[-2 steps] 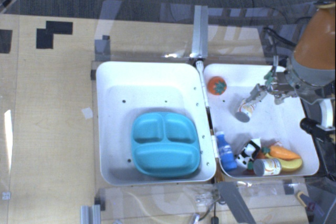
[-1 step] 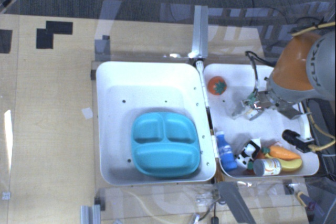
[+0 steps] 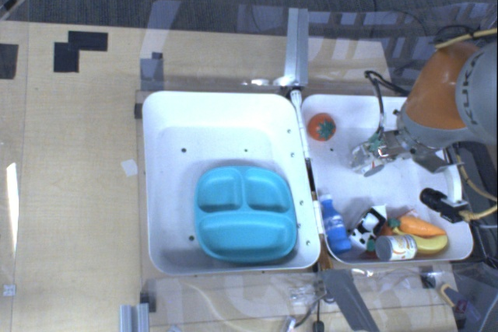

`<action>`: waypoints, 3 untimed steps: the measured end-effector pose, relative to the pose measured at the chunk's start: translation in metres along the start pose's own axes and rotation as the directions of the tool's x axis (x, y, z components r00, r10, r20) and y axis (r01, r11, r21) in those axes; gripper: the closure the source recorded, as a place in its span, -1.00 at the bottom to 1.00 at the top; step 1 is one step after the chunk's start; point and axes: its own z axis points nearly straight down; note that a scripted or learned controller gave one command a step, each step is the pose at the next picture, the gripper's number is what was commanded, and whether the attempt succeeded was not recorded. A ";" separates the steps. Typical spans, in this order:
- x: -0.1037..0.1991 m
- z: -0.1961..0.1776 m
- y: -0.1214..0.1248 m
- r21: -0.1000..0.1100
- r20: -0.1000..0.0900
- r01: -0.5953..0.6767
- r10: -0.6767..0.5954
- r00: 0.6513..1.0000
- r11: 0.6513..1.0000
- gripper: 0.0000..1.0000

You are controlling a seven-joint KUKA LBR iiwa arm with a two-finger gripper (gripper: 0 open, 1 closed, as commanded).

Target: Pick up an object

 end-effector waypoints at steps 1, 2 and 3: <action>0.050 -0.140 0.042 0.010 -0.005 0.107 -0.107 0.994 0.994 1.00; -0.010 -0.248 0.081 0.010 -0.002 0.065 -0.065 0.998 0.998 1.00; 0.055 -0.152 0.092 0.015 -0.003 -0.064 0.064 0.998 0.998 1.00</action>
